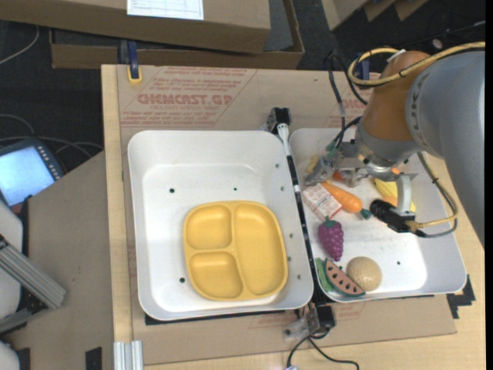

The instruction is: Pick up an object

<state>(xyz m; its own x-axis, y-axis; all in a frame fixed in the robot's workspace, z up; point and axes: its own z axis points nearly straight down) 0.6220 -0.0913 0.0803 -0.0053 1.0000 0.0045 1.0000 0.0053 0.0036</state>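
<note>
My gripper (337, 169) hangs low over the back of the right bin (431, 272), reaching in from the right. Just under and in front of it lies an orange carrot (343, 196), with a small pink-and-white packet (320, 200) to its left. Whether anything is touching the gripper cannot be made out. A purple bunch of grapes (331, 239) lies nearer the front. At the front edge are a watermelon slice (340, 278) and a tan round roll (363, 272). A yellow banana (389, 190) is partly hidden under the wrist.
The left bin (154, 168) holds a yellow divided plate (234, 250). A black divider strip (293, 179) runs between the two bins. The grey arm (451, 99) covers the back right corner of the right bin. Cardboard (192, 91) lies beneath both bins.
</note>
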